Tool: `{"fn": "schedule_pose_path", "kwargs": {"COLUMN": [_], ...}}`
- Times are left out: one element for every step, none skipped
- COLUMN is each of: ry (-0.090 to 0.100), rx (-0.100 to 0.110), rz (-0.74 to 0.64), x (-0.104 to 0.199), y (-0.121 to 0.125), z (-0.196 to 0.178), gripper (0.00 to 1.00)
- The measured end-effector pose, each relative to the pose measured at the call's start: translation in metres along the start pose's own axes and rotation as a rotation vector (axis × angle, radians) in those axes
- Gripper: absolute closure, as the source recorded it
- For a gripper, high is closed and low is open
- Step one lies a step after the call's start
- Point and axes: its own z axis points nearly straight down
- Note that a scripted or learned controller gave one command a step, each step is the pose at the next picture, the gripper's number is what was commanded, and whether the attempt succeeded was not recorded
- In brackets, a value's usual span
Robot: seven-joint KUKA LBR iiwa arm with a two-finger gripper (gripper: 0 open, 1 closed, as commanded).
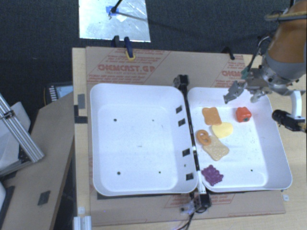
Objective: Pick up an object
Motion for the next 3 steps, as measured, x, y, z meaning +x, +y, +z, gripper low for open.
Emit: {"fn": "schedule_pose_path", "kwargs": {"ry": [0.0,0.001,0.001], "rx": [-0.003,-0.011,0.004], "rz": [-0.002,-0.007,0.005], "x": [0.0,0.052,0.012], "y": [0.001,0.006,-0.068], "z": [-0.011,-0.1,-0.083], "gripper": [1.0,1.0,1.0]}}
